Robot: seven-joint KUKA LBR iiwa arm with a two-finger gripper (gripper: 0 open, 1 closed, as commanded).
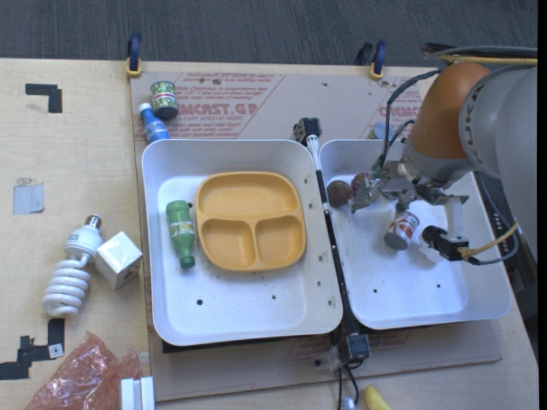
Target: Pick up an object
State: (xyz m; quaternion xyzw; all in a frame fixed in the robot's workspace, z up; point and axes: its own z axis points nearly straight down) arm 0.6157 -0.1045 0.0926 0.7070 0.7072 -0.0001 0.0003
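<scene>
The right bin (427,301) holds a brown round object (338,193) near its left wall and a small can (400,231) lying on its side in the middle. My gripper (369,188) hangs low over the back left part of this bin. It sits just right of the brown object and up-left of the can. The grey arm with its orange band (449,109) hides the bin's back right corner. In the left bin (239,310) lie a yellow divided plate (251,220) and a green bottle (180,232).
On the board behind the left bin are a blue bottle (154,124) and a green can (164,96). A spiral light bulb (70,272), a white cube (119,258) and a red mesh bag (85,374) lie left of the bins. A yellow cable (487,250) loops by the wrist.
</scene>
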